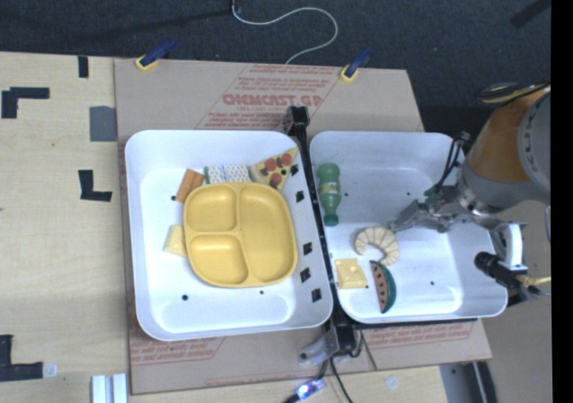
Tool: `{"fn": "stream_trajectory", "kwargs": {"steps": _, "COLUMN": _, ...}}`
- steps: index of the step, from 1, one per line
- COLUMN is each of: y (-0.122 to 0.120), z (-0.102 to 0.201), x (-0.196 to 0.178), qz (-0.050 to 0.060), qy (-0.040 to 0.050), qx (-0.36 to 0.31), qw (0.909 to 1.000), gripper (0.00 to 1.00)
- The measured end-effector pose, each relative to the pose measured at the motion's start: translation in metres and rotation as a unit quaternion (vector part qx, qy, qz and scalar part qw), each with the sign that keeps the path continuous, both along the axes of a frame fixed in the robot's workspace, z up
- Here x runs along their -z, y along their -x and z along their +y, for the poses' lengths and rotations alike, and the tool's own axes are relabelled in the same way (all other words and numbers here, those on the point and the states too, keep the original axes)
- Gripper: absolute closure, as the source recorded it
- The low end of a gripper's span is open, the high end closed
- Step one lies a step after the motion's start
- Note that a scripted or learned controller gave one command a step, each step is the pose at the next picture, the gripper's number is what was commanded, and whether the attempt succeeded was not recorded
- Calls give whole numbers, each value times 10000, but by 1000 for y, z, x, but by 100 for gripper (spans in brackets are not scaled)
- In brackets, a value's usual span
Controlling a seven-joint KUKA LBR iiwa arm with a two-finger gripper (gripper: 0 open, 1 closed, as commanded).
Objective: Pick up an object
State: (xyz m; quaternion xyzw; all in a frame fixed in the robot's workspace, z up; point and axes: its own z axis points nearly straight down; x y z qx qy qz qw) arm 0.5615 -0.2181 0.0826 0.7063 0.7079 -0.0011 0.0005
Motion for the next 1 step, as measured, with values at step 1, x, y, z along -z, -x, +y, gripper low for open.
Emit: {"fn": "stream_trajectory", "kwargs": {"steps": 1, "y": -1, "z": 0, "x": -13, "qz": -14, "qy": 2, "qx": -5, "qw": 10000, "gripper": 100}}
